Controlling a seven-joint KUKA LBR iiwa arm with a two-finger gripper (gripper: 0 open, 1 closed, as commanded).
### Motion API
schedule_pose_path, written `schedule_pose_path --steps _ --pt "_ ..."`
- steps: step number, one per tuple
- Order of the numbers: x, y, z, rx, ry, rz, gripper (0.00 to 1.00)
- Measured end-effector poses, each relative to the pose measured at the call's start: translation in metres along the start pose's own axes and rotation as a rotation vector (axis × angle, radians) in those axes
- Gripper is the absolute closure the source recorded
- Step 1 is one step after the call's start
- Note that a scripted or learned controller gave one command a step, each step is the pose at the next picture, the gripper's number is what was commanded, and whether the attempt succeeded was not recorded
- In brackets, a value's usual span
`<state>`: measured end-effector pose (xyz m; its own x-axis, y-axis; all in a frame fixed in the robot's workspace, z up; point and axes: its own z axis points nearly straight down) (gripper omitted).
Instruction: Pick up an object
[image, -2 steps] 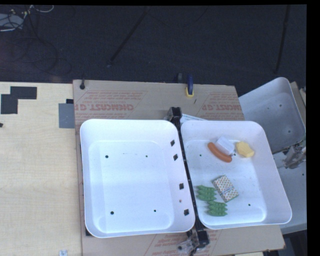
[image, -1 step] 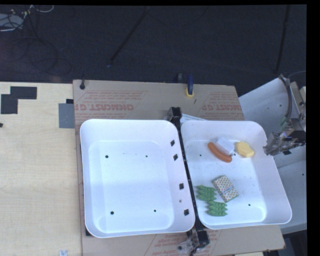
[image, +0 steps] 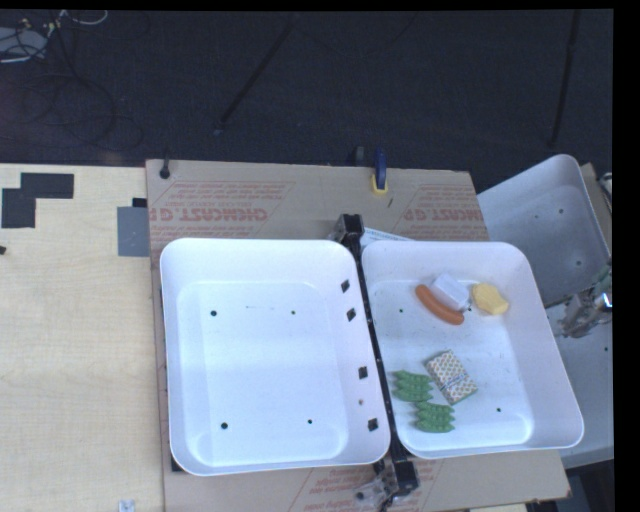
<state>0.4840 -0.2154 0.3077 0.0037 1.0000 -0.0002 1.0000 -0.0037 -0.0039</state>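
I make out the pincer (image: 588, 308) just outside the right bin's (image: 545, 300) right wall, but I can't tell whether it is open or holding anything. The left bin (image: 260, 450) adjoins it. Inside the right bin, from big to small: pods (image: 412, 386) and packet (image: 451, 376) at the front, sausage (image: 440, 303) at the back. Nearest the pincer, to its left, is the yellow lump (image: 489, 298). I judge it the easiest pick.

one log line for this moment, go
right white bin: orange sausage, yellow lump, checkered packet, green pea pods | nothing lifted
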Motion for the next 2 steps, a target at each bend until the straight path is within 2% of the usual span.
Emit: schedule_pose_path --steps 1,2 --pt "0.017 -0.008 -0.024 -0.005 0.0 -0.005 1.0" --pt "0.047 -0.008 -0.043 -0.005 0.001 -0.007 1.0"
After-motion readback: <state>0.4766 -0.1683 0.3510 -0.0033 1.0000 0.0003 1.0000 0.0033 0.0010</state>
